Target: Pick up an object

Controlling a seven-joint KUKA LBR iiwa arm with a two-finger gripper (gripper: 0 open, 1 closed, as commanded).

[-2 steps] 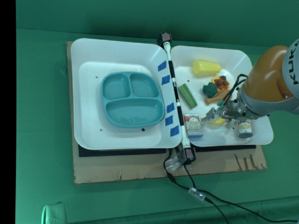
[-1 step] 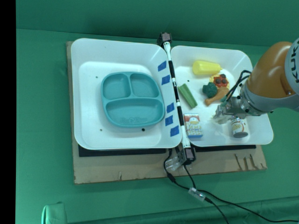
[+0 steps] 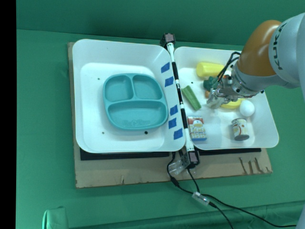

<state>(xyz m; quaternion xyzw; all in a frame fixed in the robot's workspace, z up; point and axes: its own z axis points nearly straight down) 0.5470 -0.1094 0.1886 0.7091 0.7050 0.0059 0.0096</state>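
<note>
My gripper [image 3: 215, 100] hangs low over the middle of the right bin [image 3: 267, 137]. Around it lie a yellow block [image 3: 208, 69], a dark green toy [image 3: 209, 84] with an orange bit beside it, and a yellow piece [image 3: 233, 105] partly hidden under the wrist. A green cucumber stick [image 3: 191, 98] lies to the gripper's left. A white egg [image 3: 247, 109], a small can [image 3: 240, 129] and a small printed box [image 3: 197, 128] lie nearer the front. I see nothing clearly held between the fingers.
The left bin [image 3: 90, 123] holds a teal three-compartment plate [image 3: 136, 101]. A divider rail with blue tape tabs [image 3: 172, 97] runs between the bins. Cables [image 3: 209, 204] trail over the green cloth in front of the cardboard base.
</note>
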